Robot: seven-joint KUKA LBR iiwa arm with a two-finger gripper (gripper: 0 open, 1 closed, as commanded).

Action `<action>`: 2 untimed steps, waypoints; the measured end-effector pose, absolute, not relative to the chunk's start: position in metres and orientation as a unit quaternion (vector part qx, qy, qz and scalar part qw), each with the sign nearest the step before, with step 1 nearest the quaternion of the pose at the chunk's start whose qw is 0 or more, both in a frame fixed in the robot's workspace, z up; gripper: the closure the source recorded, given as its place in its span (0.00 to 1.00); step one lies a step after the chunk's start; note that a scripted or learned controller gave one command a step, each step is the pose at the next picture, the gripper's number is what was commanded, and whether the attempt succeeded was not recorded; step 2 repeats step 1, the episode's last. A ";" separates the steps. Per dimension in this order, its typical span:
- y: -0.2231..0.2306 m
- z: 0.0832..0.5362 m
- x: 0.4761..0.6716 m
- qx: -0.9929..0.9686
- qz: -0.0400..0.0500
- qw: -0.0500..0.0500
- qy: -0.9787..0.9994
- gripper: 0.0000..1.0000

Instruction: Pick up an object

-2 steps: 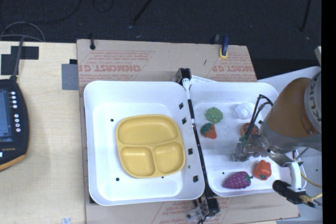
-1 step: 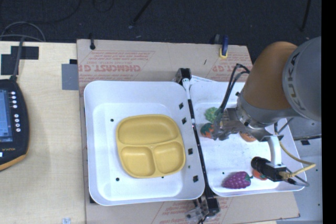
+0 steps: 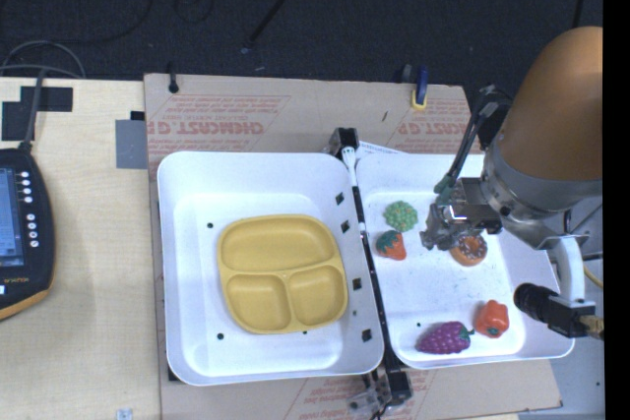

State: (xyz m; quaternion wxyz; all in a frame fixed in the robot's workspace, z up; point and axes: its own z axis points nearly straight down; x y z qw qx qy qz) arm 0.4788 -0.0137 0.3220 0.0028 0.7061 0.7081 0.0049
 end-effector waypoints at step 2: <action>0.037 0.372 0.476 0.706 0.002 0.000 0.709 1.00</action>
